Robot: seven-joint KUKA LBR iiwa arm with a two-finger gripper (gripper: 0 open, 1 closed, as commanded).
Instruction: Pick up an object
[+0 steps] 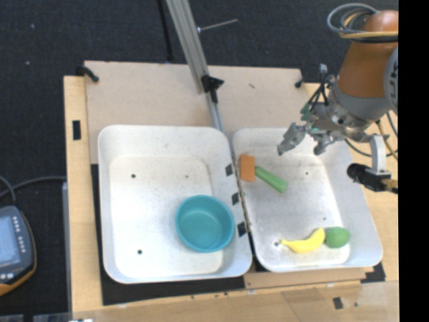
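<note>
From my screen, the gripper hangs over the back part of the right bin, its 2 fingers spread apart with nothing between them. It sits above the bin floor, clear of every object below. The grey wrist and the orange band rise behind it toward the upper right of the view, with cables looping beside them.

In the same bin I see 3 things I could go for. A green cylinder with an orange block at its end lies tilted near the left wall, nearest the fingers but apart from them. At the front of the bin a yellow banana lies touching a green round fruit on its right; both are well apart from the gripper.

The left bin holds 1 teal bowl, upright, near its front right corner.

Both bins rest side by side on a tan bench. A metal rail slants down from the top to the gap between them.
</note>
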